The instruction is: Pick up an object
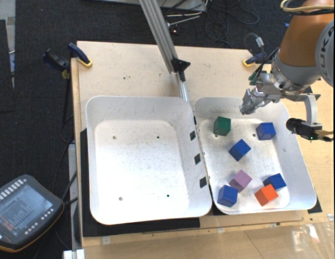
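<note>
Nearest the lens, a grey teach pendant (19, 212) lies at the bench's lower left corner. Rightward comes the left bin (102, 150), then the right bin (296, 161) with its blocks: green cube (222, 125), blue ones, a purple, an orange. Above that bin's far edge hangs the gripper (248, 108), nothing between its fingers; whether they are spread, I cannot tell. That green cube lies just left and nearer the camera, the likeliest target. Wooden bench (135, 72), dark floor, cables.

Single fixed camera, overhead, slanted down, both bins (140, 104) framed.
</note>
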You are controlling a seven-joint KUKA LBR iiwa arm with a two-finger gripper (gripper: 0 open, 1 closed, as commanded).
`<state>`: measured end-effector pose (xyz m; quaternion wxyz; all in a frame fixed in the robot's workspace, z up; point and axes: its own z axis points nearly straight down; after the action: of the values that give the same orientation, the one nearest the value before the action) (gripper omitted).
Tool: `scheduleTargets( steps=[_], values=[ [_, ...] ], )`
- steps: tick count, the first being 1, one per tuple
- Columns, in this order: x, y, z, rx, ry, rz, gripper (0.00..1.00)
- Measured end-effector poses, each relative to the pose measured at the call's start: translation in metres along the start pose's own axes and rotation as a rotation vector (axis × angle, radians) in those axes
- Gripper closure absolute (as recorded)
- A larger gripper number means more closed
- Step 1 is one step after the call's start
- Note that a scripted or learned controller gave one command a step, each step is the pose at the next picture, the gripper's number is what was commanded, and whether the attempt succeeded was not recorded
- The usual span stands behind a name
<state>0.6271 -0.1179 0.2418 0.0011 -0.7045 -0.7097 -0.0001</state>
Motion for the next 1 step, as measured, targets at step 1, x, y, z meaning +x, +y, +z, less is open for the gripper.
scheduleTargets(
  steps=[1],
  values=[
    [0.0562, 0.0080, -0.0078, -0.004, -0.001, -0.001, 1.00]
  ],
)
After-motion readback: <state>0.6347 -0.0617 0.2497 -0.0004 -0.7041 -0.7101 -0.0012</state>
